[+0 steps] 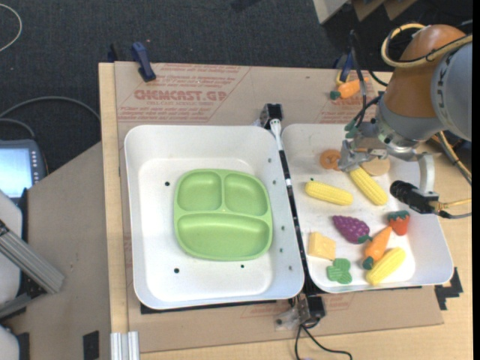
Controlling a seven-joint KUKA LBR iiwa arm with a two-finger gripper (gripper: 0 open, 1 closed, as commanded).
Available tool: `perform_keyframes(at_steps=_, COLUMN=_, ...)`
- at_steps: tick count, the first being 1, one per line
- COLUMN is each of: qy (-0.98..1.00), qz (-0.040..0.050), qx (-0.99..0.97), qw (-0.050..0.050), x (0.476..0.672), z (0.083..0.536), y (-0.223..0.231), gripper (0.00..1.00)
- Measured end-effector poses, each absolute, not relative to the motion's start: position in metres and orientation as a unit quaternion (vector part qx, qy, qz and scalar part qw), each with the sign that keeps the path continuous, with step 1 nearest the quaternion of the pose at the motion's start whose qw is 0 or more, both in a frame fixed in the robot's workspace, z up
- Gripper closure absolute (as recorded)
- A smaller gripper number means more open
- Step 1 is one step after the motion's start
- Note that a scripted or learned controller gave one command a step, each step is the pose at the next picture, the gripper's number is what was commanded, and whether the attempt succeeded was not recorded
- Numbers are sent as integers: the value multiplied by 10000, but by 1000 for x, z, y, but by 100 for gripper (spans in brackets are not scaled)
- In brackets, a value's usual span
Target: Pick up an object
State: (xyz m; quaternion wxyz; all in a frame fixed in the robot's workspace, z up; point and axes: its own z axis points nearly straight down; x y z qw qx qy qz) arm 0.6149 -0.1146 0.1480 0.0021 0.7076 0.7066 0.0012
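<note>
The hand (352, 158) (grip state unclear) hovers by a corn cob (368, 184); it should centre over it before closing.

Two bins (142, 201) of smooth white plastic, faint sheen, are seen at centre frame. A matt green plastic divided plate (222, 214) is noted left of centre. Glossy plastic toy corn (328, 193) and grapes (350, 228) are noted at right. The surface (187, 96) is covered in printed brown paper, matt. Dark rough carpet (60, 21) is seen at upper left.
</note>
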Motion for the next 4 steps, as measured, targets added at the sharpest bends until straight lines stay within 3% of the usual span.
perform_keyframes(at_steps=1, qy=7061, qz=-5, qx=7081, qw=-5, x=580, z=181, y=-135, gripper=100)
perform_keyframes(at_steps=2, qy=7069, qz=-4, qx=7074, qw=-9, x=581, z=178, y=-134, gripper=0)
perform_keyframes(at_steps=3, qy=7066, qz=-13, qx=7076, qw=-24, x=553, z=157, y=-137, gripper=0)
perform_keyframes(at_steps=4, qy=7082, qz=29, qx=7060, qw=61, x=672, z=84, y=-176, gripper=0)
